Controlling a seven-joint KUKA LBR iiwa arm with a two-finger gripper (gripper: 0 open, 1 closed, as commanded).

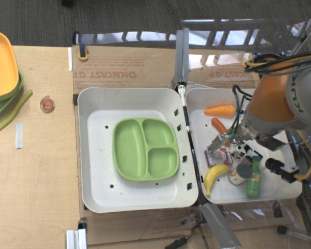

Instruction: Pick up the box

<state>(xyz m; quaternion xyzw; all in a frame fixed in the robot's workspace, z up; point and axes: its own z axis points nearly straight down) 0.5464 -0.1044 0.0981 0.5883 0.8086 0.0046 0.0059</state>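
The box (216, 153) is small, grey on top with a pink side, and lies in the right bin (280, 192) just above the banana (214, 174). My gripper (229, 137) reaches down from the orange-banded wrist (272, 95) and sits right at the box's upper right corner, close to or touching it. The arm's body hides part of the bin behind it. The box still rests on the bin floor.
The right bin also holds two orange carrots (221, 110), a green bottle (253, 177), a round tan item (235, 176) and a small black-and-white object (242, 150). The left bin (93, 154) holds a green divided plate (145, 148). Yellow and green plates (1, 69) lie on the bench at far left.
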